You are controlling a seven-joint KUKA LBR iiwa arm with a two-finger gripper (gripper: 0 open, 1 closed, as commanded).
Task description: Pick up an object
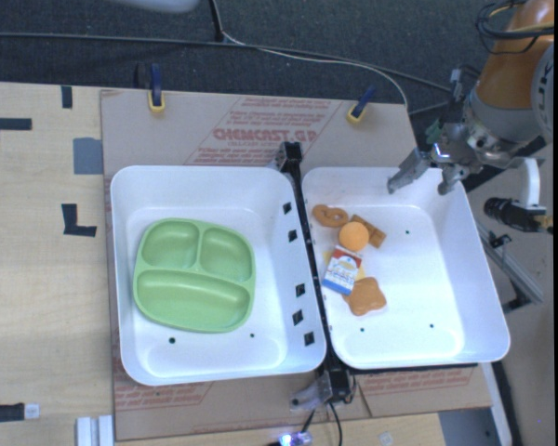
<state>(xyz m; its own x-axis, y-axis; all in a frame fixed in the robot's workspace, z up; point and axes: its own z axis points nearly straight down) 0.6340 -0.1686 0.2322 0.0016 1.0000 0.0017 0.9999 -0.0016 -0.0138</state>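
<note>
The gripper (420,180) is hanging over the far right corner of the right bin (465,277), its 2 fingers (402,177) standing spread apart with nothing between them; the grey arm (511,82) with its orange band is reaching in above it from the right.

The 2 white bins are sitting side by side on the bench, touching along their shared edge; the left bin (158,184) is carrying a green divided plate (194,275) with 3 compartments, lying flat toward that bin's left side.

The things to pick are lying clustered in the right bin near its left edge, well apart from the gripper; a brown pretzel-shaped piece (331,216) is lying farthest back; an orange ball (353,236) is sitting just in front of it, touching a small brown block (375,237) at its right; a small white and blue packet (342,273) is lying just below the ball; a tan cookie-like piece (365,297) is touching the packet's near right corner.

A black cable (260,46) is running across the dark surface beyond the bench's far edge.
</note>
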